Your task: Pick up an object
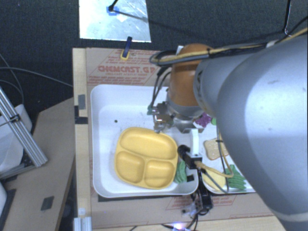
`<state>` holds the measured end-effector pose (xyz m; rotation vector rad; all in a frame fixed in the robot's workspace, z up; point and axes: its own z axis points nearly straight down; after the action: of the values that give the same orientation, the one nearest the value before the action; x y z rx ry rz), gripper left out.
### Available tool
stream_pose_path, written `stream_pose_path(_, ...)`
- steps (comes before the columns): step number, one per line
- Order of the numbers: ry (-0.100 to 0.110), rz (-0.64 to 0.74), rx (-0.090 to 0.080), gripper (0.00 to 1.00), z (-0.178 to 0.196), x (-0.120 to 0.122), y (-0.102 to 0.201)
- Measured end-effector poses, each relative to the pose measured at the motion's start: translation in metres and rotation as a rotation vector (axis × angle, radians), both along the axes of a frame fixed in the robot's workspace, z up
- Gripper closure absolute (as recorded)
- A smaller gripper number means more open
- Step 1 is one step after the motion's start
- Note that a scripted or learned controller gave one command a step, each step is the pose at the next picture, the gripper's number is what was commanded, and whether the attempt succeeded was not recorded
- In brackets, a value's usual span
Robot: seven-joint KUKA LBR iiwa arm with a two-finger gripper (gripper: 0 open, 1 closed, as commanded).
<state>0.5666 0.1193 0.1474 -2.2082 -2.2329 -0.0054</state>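
Arm (260, 105): large rounded housing, smooth matte grey, with soft highlights along its upper surface. Orange band (185, 83): glossy, barrel-shaped, at 9 o'clock of the grey housing. Wrist flange (180, 118): grey metal, stepped, at 6 o'clock of the band. Cables (161, 78): thin, dark, looping from the band's 12 o'clock edge down its 9 o'clock side; one yellowish strand runs along the housing top.

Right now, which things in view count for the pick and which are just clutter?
For the pick:
- yellow divided tray in the left bin
- green item beside the tray
- toast-like piece and purple item in the right bin
- claw, fingers hidden

Just lying about:
- foil sheet
- blue-and-yellow clip
- cardboard
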Motion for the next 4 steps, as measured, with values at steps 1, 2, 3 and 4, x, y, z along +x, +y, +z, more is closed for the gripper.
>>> stream_pose_path(1, -0.02, -0.006, 0.001, 1.0, 0.249, 0.028, -0.007)
stream_pose_path(2, -0.017, 0.001, 0.004, 1.0, 0.388, 0.031, 0.059)
stream_pose_path(3, 0.015, -0.011, -0.007, 1.0, 0.244, -0.004, 0.041)
stream_pose_path(4, -0.016, 0.0, 0.004, 1.0, 0.378, 0.048, 0.119)
